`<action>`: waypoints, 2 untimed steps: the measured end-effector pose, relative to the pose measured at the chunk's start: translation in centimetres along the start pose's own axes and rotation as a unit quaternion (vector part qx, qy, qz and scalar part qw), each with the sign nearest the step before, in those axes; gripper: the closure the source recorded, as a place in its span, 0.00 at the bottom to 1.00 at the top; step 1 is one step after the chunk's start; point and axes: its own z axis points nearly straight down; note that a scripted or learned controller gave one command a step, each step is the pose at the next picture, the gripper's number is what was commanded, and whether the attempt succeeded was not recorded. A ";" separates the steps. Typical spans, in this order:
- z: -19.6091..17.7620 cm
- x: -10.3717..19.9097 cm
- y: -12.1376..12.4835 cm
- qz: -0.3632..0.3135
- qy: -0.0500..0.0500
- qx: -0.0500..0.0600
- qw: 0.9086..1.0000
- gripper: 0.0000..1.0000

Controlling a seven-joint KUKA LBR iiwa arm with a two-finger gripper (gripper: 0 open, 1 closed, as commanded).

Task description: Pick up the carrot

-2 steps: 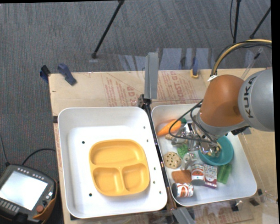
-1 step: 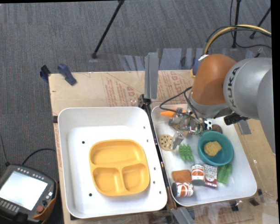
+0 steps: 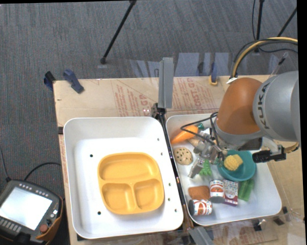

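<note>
Orange tapered carrot (image 3: 184, 135) lies in the right shallow white bin (image 3: 274, 193), top-left corner, close to the divider w/ the left white bin (image 3: 81, 147). Pincer (image 3: 202, 160) hangs just below-right of the carrot, over the round speckled cookie (image 3: 183, 155) & green leafy piece (image 3: 206, 169); can't tell if it's open or closed. Nearby: teal bowl (image 3: 244, 170) w/ yellow corn cob (image 3: 233, 162), two small cans (image 3: 216, 190), brown flat piece (image 3: 198, 192). Left bin holds a yellow three-compartment plastic tray (image 3: 130, 183).
</note>
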 end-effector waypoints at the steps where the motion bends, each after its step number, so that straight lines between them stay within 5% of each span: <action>1: 0.0 7.8 -3.4 0.089 0.000 0.000 0.996 0.00; 2: 0.1 1.7 -1.8 0.373 0.002 0.000 0.928 0.00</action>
